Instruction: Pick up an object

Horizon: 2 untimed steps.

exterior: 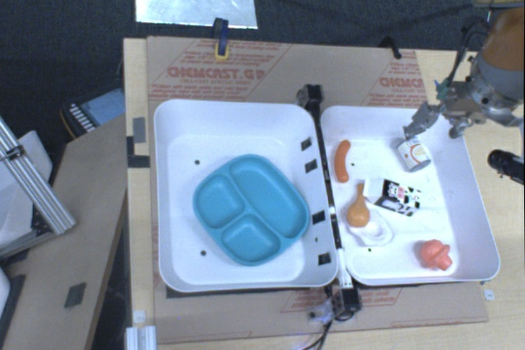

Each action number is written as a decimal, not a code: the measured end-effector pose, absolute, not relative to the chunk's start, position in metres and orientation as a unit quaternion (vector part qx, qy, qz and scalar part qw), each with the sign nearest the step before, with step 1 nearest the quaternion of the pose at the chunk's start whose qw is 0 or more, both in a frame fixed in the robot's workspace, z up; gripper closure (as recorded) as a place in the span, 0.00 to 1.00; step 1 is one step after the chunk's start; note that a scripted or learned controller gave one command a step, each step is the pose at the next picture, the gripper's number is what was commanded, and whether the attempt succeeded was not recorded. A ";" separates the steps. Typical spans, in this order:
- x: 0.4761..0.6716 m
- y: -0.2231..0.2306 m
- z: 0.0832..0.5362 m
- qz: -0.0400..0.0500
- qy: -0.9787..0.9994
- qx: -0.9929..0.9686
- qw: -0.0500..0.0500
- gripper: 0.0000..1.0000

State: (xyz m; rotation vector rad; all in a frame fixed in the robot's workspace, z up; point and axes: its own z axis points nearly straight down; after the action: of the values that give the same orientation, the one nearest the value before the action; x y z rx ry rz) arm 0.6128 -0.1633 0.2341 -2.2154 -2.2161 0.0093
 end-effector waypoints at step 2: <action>0.616 -0.172 0.194 0.001 -0.707 -0.707 0.000 0.00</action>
State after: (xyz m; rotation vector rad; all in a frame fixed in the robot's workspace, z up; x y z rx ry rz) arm 0.6160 -0.1724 0.1936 -2.2205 -2.2220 0.0017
